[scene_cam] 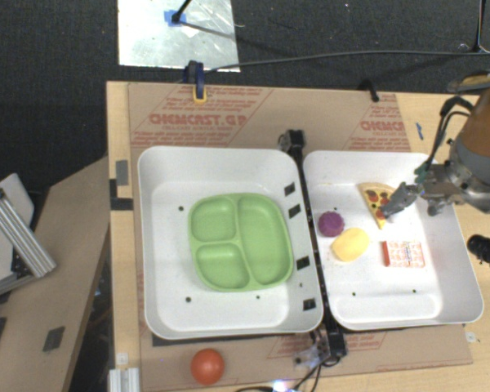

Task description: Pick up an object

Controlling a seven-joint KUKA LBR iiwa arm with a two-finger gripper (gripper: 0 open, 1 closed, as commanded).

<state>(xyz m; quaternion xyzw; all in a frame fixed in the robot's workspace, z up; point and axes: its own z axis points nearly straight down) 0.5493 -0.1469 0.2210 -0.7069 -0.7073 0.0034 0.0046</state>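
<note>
Right now the broad tan bench (pixel 253 109) with red lettering on its sheet lies under everything, and on it sit two shallow white bins side by side. Within the left white bin (pixel 159 219) rests a pale green plastic tray (pixel 239 242) with three compartments, lying flat near the bin's middle. My right white bin (pixel 453 296) holds the small things. My grey arm with its orange band (pixel 483 129) comes in from the right, over the far right part of that bin. My two-finger gripper (pixel 412 201) hangs at the far side of the right bin, its dark fingers (pixel 394 200) spread apart with nothing between them, one tip just beside the yellow pizza-slice toy (pixel 376 194) with red dots. Nearer and to the left lies a rounded yellow lemon-like toy (pixel 350 244), touching or nearly touching a small purple round toy (pixel 331 223) on its far left. To the right of the yellow one lies a small flat red-and-white packet (pixel 403 254). Outside the bins, on the near edge of the bench, sits an orange-red ball (pixel 207 365).
</note>
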